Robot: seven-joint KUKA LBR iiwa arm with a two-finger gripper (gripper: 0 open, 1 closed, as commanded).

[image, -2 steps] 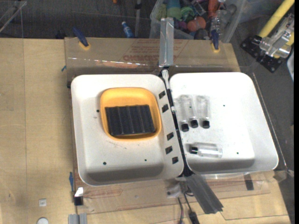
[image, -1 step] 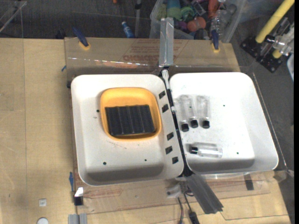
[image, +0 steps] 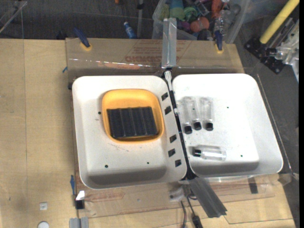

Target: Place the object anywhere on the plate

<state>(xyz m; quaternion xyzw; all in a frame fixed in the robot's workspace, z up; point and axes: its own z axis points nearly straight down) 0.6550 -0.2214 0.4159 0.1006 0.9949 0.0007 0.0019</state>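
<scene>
Looking down from the camera view, we see two white bins side by side. The left bin point(image: 90, 160) holds an orange plate point(image: 110, 99) with round corners and a raised edge. It looks smooth and a bit shiny, like plastic. A dark block point(image: 132, 122) lies flat on the plate, near its middle. The block is a rectangle with long ridges across its top, and it looks dull, not shiny. We think this block is the thing for the task. It sits fully inside the plate's edge, so we think the job is done. Lying flat like that, it should not slide or tip.

The right bin point(image: 242, 103) holds little clear tubes with black caps. Three tubes point(image: 196, 114) lie close together in a row, caps pointing toward us. One more tube point(image: 208, 153) lies on its side, a little apart from them. They are see-through and round, so we think they could roll easily. The bin's low walls keep them in.

We cannot tell if the gripper is squeezing something or has let go.
</scene>
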